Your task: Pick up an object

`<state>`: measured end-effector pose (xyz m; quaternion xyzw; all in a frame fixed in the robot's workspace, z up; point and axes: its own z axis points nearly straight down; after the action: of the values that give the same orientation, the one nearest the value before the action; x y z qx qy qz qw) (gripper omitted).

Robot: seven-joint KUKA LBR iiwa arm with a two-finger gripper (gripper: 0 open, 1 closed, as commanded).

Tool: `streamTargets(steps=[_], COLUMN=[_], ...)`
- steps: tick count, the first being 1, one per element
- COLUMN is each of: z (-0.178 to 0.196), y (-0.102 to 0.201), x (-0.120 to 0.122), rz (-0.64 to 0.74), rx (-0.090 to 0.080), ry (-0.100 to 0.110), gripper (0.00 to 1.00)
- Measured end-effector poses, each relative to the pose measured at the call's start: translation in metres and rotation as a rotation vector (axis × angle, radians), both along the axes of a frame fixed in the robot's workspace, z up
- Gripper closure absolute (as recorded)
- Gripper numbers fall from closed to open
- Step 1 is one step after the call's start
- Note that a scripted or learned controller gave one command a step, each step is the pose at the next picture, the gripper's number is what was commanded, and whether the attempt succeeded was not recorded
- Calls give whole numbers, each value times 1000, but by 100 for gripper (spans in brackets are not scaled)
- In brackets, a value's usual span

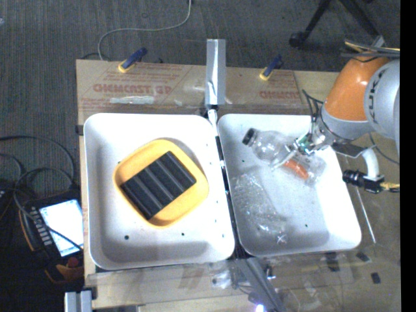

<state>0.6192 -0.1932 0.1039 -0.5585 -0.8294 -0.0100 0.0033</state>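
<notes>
Pincer (304, 143) sits low in the right bin (338, 233), right over a clear plastic bottle (276, 149); whether it is spread or pinching, I cannot tell. Lying on its side directly beneath, the bottle is transparent with a dark cap and an orange label. Further left rests a yellow tray (162, 182), likely untargeted.

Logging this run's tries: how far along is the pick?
Done: the arm has reached into the right bin, its gripper low at the clear bottle. In hand: nothing visibly held. Left: grasping and lifting; the bottle lies on the bin floor.
</notes>
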Motion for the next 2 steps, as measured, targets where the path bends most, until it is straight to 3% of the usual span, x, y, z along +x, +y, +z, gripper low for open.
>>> streamTargets(steps=[1,2], z=[0,0], y=[-3,1], x=[-1,-4], rz=[-66,-39], rx=[10,-5], ry=[8,-3], gripper=[0,0])
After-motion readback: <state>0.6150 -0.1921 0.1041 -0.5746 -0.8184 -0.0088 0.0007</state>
